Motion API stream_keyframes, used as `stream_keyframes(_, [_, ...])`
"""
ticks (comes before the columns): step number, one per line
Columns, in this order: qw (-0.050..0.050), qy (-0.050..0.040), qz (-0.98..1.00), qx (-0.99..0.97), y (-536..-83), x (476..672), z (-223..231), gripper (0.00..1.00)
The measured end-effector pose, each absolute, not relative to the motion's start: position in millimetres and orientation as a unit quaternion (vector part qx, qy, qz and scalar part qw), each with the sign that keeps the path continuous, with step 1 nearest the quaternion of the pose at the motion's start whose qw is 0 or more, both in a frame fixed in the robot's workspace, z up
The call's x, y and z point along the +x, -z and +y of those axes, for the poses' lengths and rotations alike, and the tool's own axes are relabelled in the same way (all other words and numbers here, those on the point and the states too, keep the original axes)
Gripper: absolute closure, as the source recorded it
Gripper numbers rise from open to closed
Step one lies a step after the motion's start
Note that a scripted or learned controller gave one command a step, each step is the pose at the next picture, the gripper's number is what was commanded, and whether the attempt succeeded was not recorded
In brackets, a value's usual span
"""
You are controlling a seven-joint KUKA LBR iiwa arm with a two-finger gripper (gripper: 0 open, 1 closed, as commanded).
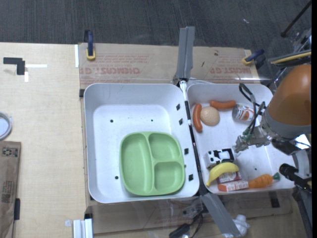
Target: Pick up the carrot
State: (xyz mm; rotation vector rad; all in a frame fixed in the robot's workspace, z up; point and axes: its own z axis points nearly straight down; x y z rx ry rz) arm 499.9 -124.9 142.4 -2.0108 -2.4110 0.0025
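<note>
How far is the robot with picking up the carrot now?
Nothing looks done yet: the carrot lies at the front of the right bin, beside a red box. The gripper hangs above the bin's middle, away from the carrot. Reaching, grasping and lifting all remain.

The arm [290,108] is grey, capped by a broad, rounded orange band just above the wrist. Black cables loop beside that band. Below the band sits a small metallic grey gripper [243,144].
</note>
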Motion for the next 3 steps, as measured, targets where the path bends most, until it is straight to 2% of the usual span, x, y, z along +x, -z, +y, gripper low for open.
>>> stream_keyframes(1, [0.0, -0.0007, -0.776, -0.631, -274, 478.6, -70, 1.0])
stream_keyframes(2, [0.0, -0.0007, -0.776, -0.631, -274, 478.5, -70, 0.0])
stream_keyframes(3, [0.002, -0.0012, -0.758, -0.652, -169, 476.9, -106, 0.0])
